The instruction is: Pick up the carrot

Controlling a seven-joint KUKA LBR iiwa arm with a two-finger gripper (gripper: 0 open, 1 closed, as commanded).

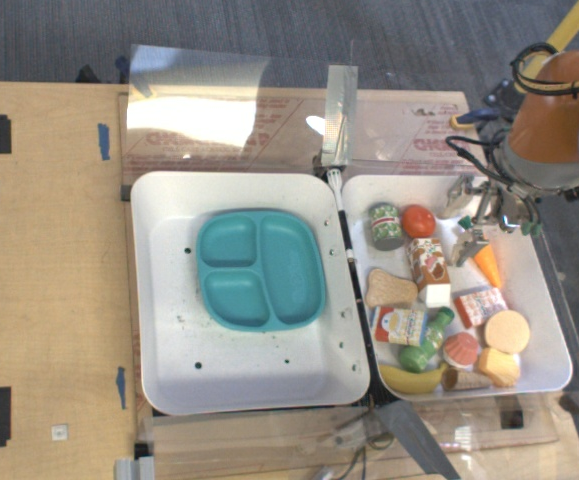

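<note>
Lying in the right bin point(554, 318), the carrot point(487, 265) is sitting near that bin's right wall, tilted, narrow end pointing up toward the gripper point(481, 230). Gripper is hanging just above and left of it, metal fingers point(466, 243) pointing down; whether they are spread or pressed together, cannot tell, and nothing is showing between them. Tomato point(419, 220) and green can point(385, 224) are sitting to the left, a printed carton point(428, 261) below them, a banana point(411, 378) lying at the front edge. Left bin point(159, 298) is holding a teal divided plate point(262, 268). Arm's orange band point(554, 108) is showing upper right.
</note>
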